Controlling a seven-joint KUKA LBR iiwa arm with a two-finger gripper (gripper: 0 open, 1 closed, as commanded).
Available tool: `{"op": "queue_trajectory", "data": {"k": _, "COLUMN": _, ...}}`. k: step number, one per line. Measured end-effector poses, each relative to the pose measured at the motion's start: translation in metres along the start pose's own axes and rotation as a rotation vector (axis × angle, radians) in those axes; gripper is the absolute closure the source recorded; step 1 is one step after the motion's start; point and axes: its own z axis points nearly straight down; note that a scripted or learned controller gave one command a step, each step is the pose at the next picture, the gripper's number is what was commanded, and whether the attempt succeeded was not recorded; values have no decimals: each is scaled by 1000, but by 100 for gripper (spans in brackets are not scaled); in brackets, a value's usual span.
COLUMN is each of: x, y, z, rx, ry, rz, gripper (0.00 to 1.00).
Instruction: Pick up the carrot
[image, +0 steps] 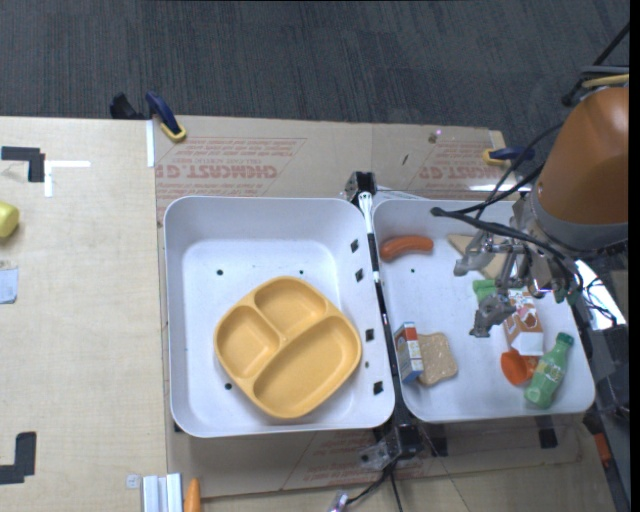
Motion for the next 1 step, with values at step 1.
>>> {"op": "queue_trajectory", "data": {"k": 1, "x": 51, "y": -86, "z": -148, "rx": 3, "ry": -6, "rz": -16, "gripper": 0}}
